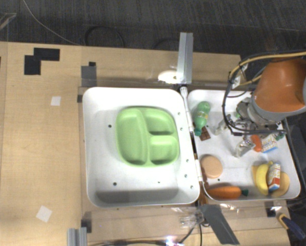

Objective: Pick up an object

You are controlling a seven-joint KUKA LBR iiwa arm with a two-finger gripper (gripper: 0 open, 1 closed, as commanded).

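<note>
My gripper point(251, 143) hangs low in the right bin point(229, 100), under the orange-banded wrist point(280, 86). A small red, white and blue packet point(265, 145) lies right beside the gripper, partly hidden by it, and I cannot see whether it is held. A green bottle point(201, 113) lies at the bin's left wall with a small brown piece point(205, 134) by it. Toward the front sit a round tan disc point(211, 166), an orange carrot point(225, 191) and a yellow banana point(261, 178) beside a small carton point(274, 174).
The left bin point(99, 137) holds a green divided plate point(146, 136). A metal post point(185, 55) stands behind the ridge between the bins. Cables point(233, 106) loop from the wrist over the right bin's back.
</note>
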